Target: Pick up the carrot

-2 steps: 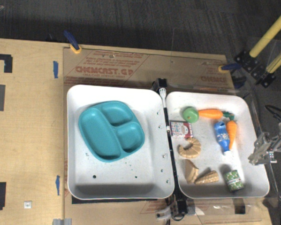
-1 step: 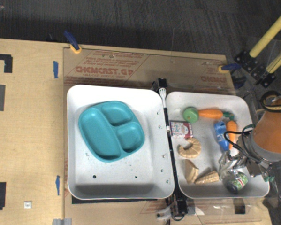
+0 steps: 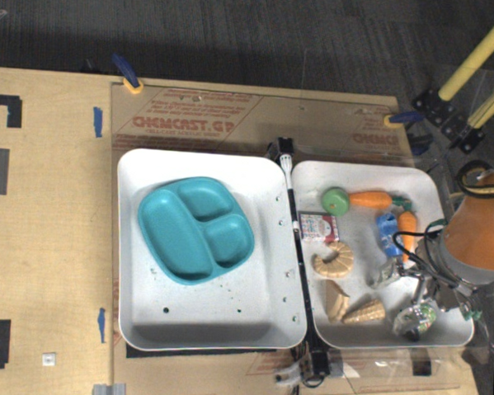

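Near the right bin's [image 3: 429, 184] front right corner, tool [image 3: 416, 315] hangs low; grip state cannot be told. Carrot [image 3: 369, 200] lies at the back, beside a green ball [image 3: 335, 200].

Orange carrot [image 3: 369, 200] lying flat, right bin

My arm [image 3: 476, 238] reaches in from the right, its orange band showing above the wrist. My gripper [image 3: 414, 313] hangs low, pointing down and leftward.
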